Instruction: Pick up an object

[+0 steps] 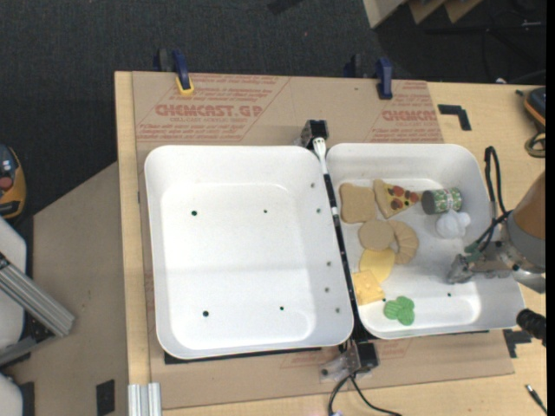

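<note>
Two bins face you: the right bin [416, 156] holds toy food, a pizza slice [395, 198], a green can [443, 201]; gripper [461, 269] perhaps empty, finger spread unclear.

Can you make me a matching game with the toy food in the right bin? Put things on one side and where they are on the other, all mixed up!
Things:
1. pizza slice
2. green leafy piece
3. green can
4. cheese wedge

Places in the right bin:
A. near corner, lowest of all the food
B. far side, between the brown slice and the can
C. against the left wall, just above the leafy piece
D. far side, lying beside the white lump

Pairs: 1-B, 2-A, 3-D, 4-C
</note>
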Robot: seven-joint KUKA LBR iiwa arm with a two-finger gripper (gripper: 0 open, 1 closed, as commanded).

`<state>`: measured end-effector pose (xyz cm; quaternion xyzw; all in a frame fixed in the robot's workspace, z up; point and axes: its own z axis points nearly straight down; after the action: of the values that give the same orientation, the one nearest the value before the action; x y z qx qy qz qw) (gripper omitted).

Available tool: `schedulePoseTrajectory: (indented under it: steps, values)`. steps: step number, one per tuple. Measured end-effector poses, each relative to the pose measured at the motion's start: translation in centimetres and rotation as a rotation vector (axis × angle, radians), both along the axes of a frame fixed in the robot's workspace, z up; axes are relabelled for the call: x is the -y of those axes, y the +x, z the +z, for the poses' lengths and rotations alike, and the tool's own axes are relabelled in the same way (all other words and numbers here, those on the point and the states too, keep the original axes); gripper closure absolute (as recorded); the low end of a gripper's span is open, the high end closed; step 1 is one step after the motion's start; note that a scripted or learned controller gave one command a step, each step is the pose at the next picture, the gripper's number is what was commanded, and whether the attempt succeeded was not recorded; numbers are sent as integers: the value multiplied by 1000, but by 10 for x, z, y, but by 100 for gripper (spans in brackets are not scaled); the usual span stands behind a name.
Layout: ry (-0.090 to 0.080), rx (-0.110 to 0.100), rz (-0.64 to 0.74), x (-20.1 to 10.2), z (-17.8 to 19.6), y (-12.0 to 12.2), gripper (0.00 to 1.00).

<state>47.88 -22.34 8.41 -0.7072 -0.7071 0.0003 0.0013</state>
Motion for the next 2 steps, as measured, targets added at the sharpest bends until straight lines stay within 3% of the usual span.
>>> schedulePoseTrajectory:
  steps: [2]
  values:
    - [-4,5,-1,1,21,1,100]
